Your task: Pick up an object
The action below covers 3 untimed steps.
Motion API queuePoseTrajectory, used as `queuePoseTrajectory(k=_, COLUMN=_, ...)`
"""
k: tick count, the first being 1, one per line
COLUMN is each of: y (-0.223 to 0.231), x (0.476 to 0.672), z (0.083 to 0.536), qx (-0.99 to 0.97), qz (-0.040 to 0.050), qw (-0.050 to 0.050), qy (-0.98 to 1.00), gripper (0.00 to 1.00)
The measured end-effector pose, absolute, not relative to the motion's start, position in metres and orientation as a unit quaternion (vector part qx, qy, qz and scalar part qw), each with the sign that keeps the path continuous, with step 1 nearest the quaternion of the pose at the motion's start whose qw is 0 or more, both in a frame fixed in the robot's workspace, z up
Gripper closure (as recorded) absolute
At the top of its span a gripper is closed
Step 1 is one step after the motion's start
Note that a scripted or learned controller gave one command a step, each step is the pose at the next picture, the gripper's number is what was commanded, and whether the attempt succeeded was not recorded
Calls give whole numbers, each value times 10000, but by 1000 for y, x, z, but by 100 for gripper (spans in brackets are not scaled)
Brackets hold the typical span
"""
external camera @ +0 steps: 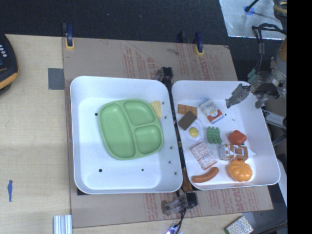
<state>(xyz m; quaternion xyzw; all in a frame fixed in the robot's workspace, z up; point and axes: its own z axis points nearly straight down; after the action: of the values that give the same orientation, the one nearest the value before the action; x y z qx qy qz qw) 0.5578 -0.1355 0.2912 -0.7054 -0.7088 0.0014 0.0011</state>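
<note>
My gripper [248, 99] hangs over the far right corner of the right bin [265, 130], open with nothing between its fingers. Just left of it lies a small white, blue and red carton [211, 110]. Further toward the front of that bin are a green toy [213, 134], a red pepper [237, 137], a small printed box [233, 152], an orange pepper [239, 170], a sausage [205, 175], a pink-and-white packet [202, 155], a yellow item in clear wrap [194, 132], a dark brown block [187, 121] and a tan cracker [186, 108].
The left bin [83, 145] holds a green divided plate [130, 128] with a yellow piece [156, 108] at its far right edge. Blue clamps [69, 34] pin the cardboard at the back. A black-and-orange device [6, 62] sits at far left.
</note>
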Motion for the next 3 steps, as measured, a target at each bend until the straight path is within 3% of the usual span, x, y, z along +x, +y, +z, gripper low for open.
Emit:
queuePoseTrajectory(k=1, y=-196, x=508, z=126, qx=-7075, qz=62, qw=73, qy=-7067, gripper=0)
queuePoseTrajectory(k=2, y=-187, x=492, z=95, qx=-7059, qz=-17, qw=-42, qy=-7083, gripper=0)
queuePoseTrajectory(k=3, y=-188, x=493, z=107, qx=-7034, qz=-16, qw=-41, qy=-7107, gripper=100)
